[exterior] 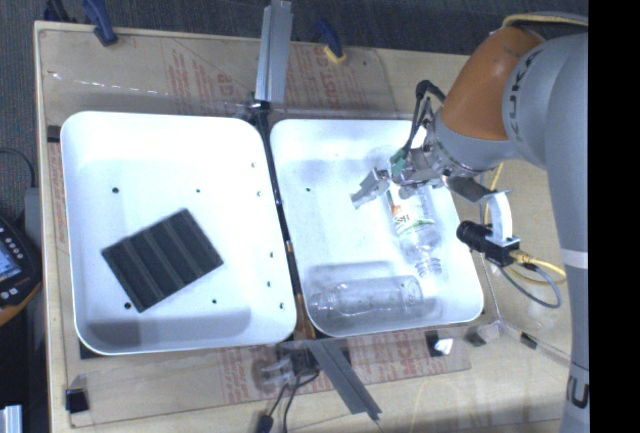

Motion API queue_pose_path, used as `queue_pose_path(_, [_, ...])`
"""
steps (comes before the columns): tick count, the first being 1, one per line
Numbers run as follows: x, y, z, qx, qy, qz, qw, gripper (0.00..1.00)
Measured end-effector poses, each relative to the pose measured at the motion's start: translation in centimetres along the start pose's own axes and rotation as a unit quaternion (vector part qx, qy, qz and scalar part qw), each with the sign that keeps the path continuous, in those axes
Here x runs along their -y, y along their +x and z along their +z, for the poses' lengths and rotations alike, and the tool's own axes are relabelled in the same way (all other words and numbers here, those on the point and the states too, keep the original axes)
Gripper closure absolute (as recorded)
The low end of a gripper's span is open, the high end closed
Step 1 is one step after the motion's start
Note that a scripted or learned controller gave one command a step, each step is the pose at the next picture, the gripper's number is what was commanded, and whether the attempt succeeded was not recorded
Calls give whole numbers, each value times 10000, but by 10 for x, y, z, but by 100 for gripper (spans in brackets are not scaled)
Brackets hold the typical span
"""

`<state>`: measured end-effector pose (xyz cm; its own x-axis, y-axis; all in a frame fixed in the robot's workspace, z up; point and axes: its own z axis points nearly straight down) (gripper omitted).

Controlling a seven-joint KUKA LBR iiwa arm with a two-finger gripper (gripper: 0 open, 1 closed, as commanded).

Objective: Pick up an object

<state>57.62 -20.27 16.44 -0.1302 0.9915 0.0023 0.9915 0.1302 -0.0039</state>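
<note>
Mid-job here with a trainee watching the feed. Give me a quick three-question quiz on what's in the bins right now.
1. True or false: the dark ribbed panel lies in the right bin.
2. Multiple choice: the large clear bottle lies A) along the right bin's near wall, B) in the left bin, C) outside both bins.
3. Fill in: the gripper is above the ___ bin, by the small clear bottle.

Key: 1 false, it lies in the left bin; 2 A; 3 right.
</note>
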Motion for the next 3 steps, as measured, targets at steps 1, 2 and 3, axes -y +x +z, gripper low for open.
queue_pose_path(1, [-30,-8,74,-6,-1,-422,9991,0])
queue_pose_path(2, [-32,-7,63,-4,-3,-447,9990,100])
queue_pose_path(3, [-32,-7,63,-5,-2,-448,9990,0])
